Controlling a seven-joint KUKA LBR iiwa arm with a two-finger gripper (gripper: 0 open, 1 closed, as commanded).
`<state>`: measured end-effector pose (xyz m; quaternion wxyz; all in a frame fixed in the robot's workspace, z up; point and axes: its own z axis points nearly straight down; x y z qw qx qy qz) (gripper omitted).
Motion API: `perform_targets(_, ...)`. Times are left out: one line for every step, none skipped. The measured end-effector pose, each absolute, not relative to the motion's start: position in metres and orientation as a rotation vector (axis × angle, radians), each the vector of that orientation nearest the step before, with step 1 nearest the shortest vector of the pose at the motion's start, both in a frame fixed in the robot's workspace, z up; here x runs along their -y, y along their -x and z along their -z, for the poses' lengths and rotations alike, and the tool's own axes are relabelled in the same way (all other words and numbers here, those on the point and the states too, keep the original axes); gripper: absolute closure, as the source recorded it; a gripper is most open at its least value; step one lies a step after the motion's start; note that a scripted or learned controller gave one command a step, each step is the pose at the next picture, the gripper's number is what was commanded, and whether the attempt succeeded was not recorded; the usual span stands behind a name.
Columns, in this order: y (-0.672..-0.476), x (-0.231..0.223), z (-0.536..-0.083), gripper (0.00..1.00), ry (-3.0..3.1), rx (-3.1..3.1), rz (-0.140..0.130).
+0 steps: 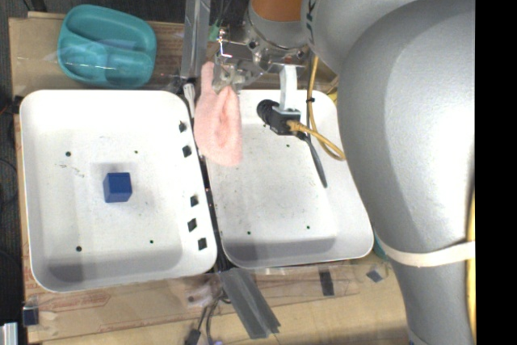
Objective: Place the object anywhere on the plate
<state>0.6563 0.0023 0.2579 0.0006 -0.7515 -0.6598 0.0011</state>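
A soft pink object (220,128) hangs over the divide between the two bins, its top pinched in my gripper (224,74), which is shut on it near the back edge of the right bin (279,250). The teal plate (107,44) rests on the bench behind the left bin, to the left of the gripper and apart from it. The pink object's lower end dangles over the right bin's left rim.
A blue cube (118,187) lies in the left bin (48,262). A black fitting with a yellow cable (279,117) hangs under the wrist over the right bin. The arm's big grey body covers the right side.
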Motion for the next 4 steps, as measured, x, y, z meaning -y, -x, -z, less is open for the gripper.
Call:
perform_targets(-0.634,-0.022,-0.325,1.0,2.316,2.12,-0.002)
perform_targets(-0.639,-0.093,-0.225,1.0,2.227,2.21,-0.01)
perform_targets(-0.656,-0.045,-0.242,1.0,2.11,2.325,-0.005)
perform_targets(-0.617,-0.135,-0.169,1.0,2.21,2.227,-0.009)
